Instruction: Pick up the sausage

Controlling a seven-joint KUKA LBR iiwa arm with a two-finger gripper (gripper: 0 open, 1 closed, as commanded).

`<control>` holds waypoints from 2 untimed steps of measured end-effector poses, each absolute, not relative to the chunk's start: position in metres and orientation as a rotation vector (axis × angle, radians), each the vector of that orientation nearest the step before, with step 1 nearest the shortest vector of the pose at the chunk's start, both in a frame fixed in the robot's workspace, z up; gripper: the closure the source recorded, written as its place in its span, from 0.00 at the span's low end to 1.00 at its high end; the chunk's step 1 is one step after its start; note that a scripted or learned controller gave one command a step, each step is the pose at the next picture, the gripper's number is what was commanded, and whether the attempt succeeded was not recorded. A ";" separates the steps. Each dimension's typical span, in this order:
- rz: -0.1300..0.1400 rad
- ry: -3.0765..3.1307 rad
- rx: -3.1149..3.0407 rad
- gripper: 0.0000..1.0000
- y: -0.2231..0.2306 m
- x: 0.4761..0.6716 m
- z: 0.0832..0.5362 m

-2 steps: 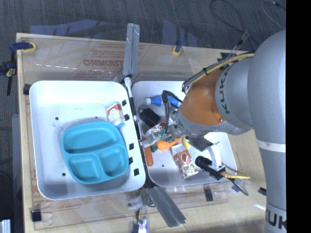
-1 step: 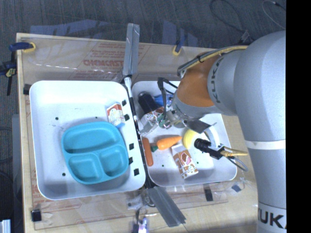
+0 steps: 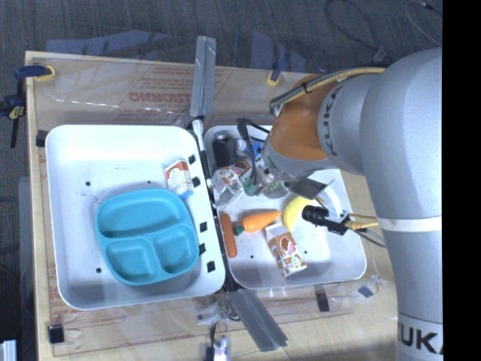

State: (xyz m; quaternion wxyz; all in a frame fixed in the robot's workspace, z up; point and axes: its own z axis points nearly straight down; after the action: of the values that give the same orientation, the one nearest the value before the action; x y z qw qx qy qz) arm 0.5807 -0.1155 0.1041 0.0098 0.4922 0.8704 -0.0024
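Reddish-brown and slim, the sausage (image 3: 227, 234) lies in the right bin (image 3: 342, 265), hard against that bin's left wall beside the divider between the two bins, its long axis running nearly up and down the camera view with only a slight lean. An orange carrot (image 3: 259, 220) sits just to its right, its tapered end toward the sausage, and below that a small carton (image 3: 285, 250) lies tilted on the bin floor; a yellow piece (image 3: 295, 206) sits near the carrot's blunt end. The gripper (image 3: 242, 177) hangs over the upper part of the same bin, in a clutter of packets and dark hardware, and whether its jaws stand apart or together cannot be told from this slant; nothing is plainly held between them. From there the sausage lies toward the lower edge of the view and a little to the left, near but apart. The coming move, as I judge it, turns on travelling down along the left wall and closing across the sausage's short width, and the wall close on one side leaves little room. The left bin (image 3: 68, 201) holds a blue divided tray (image 3: 146, 235) and a small packet (image 3: 178, 176).
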 end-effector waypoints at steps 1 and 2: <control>-0.013 2.728 1.562 0.00 -0.105 0.621 0.123; -0.033 2.767 1.600 0.00 -0.178 0.644 0.088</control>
State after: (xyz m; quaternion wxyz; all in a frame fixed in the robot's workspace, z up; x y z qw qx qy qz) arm 0.6444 -0.1779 0.0877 -0.0273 0.5005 0.8653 -0.0103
